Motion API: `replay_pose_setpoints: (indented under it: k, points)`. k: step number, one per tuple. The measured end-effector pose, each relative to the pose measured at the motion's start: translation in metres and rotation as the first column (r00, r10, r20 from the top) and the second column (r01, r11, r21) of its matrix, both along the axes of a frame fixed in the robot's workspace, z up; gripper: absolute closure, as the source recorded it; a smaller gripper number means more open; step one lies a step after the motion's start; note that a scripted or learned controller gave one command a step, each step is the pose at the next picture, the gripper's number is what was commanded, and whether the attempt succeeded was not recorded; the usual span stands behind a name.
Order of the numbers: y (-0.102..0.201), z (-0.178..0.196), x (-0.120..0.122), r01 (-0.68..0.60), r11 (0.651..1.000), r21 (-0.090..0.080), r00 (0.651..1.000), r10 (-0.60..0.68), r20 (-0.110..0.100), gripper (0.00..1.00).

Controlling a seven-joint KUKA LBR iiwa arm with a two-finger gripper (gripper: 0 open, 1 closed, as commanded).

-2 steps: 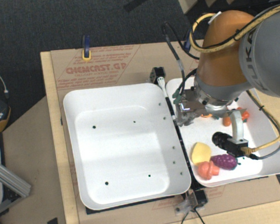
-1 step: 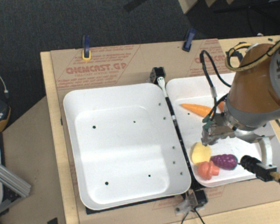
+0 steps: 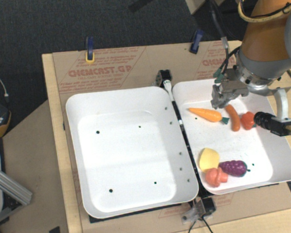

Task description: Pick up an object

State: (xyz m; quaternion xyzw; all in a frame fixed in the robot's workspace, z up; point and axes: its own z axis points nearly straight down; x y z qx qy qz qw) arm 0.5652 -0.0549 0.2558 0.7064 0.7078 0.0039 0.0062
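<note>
Right now my gripper (image 3: 221, 99) hangs low in the right bin (image 3: 285, 168), just above the carrot (image 3: 205, 114); I cannot tell its state. Beside the carrot lie a sausage (image 3: 233, 117) and tomato (image 3: 247, 121); lemon (image 3: 209, 159) and grapes (image 3: 234, 168) sit nearer the front.

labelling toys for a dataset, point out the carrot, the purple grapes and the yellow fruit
carrot (image 3: 205, 114), camera view, middle of its orange body
purple grapes (image 3: 234, 168), camera view, centre of the bunch
yellow fruit (image 3: 209, 159), camera view, middle of its top face
</note>
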Motion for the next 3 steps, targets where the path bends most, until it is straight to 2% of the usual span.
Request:
replay_pose_setpoints:
  k: [1,2,3]
  points:
    - [0.052,0.047,0.030,-0.003,1.000,0.003,1.000,0.003,-0.007,1.00]
    - [0.052,0.031,-0.013,0.004,1.000,0.004,1.000,-0.004,-0.020,1.00]
    - [0.080,0.047,-0.058,-0.001,1.000,0.005,1.000,0.001,-0.017,1.00]
